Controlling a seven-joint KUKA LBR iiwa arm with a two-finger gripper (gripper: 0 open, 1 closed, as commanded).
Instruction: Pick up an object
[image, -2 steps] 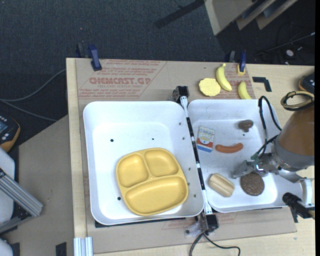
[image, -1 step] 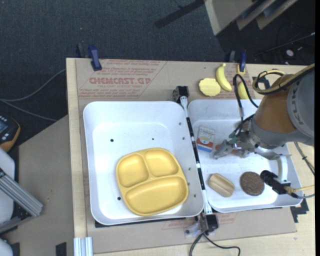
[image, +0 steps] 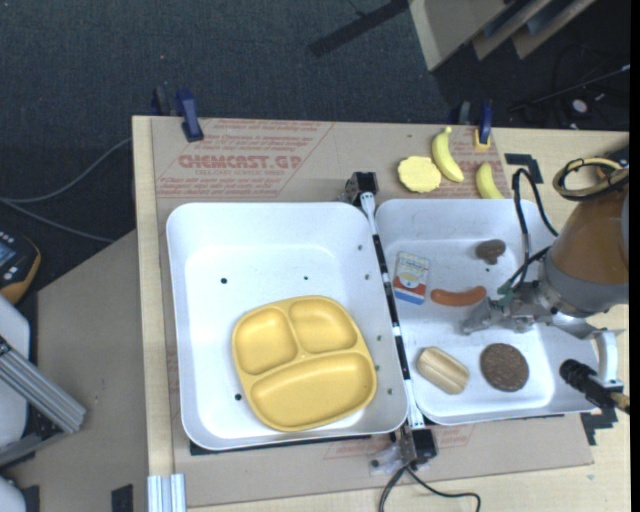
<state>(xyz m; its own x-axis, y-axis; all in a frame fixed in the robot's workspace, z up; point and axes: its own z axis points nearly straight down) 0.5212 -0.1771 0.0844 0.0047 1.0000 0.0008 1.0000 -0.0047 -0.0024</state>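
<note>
The right bin (image: 440, 225) holds several toy foods: a small white carton (image: 411, 277), a red sausage (image: 458, 296), a small brown lump (image: 490, 251), a tan bread roll (image: 442, 369) and a dark brown patty (image: 504, 366). My gripper (image: 487, 317) hangs low over the middle of this bin, just right of and below the sausage and above the patty. The grey arm with its orange band (image: 590, 250) comes in from the right. Nothing shows in the gripper's hold.
The left bin (image: 200, 240) bears a yellow divided plate (image: 302, 360) at its front. On the bench behind the right bin lie two bananas (image: 448, 156) and a yellow round piece (image: 419, 174). Black cables (image: 527, 205) run along the right bin's far corner.
</note>
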